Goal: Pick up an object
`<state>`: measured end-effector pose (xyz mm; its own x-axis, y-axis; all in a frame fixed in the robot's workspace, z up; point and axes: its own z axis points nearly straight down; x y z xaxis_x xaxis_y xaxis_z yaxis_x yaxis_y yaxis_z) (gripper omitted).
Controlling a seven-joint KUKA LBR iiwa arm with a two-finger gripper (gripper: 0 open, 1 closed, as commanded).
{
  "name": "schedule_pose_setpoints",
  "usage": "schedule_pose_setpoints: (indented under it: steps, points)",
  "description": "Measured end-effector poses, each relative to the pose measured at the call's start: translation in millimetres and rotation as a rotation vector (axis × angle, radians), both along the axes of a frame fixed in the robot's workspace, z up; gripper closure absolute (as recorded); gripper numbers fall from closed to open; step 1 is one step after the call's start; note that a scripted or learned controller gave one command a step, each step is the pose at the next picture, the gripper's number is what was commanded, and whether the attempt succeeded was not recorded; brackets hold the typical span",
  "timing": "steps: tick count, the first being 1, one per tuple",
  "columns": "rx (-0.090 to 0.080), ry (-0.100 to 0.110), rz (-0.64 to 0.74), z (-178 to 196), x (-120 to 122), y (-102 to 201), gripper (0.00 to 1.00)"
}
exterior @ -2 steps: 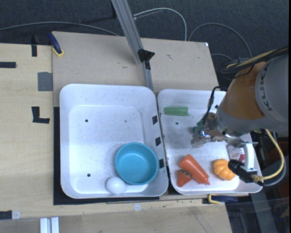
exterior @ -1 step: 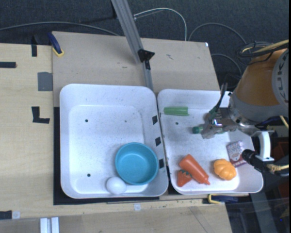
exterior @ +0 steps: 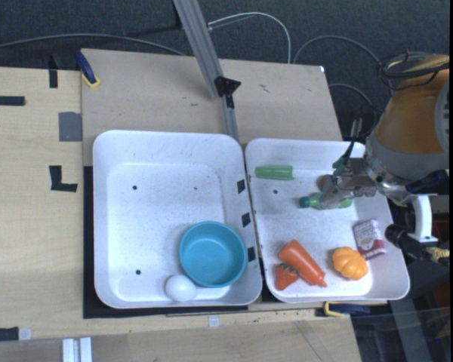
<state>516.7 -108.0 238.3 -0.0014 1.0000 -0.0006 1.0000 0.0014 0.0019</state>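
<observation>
I'm down low in the right bin (exterior: 385,281), and my fingers (exterior: 337,192) sit right over a small green bottle (exterior: 317,200) lying on its side on the bin floor. Its darker cap end pokes out just beyond my fingertips, away from my wrist. Are my fingers clenched on it or released? I cannot tell from here; the metal blurs into the green. By my guess it's light, hard plastic, smooth and round, so it may roll or squirt out. Best hold, I'd say, is across the middle of the body, not the narrow cap. Further out past the bottle lies a green stick (exterior: 273,173); to one side rest a carrot (exterior: 303,262), an orange gourd (exterior: 349,263) and a small packet (exterior: 368,237).
</observation>
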Motion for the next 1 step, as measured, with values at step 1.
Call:
schedule_pose_setpoints:
  steps: [1]
  points:
    - [0.002, 0.005, 0.005, -12.8, -4.7, 53.7, 1.00]
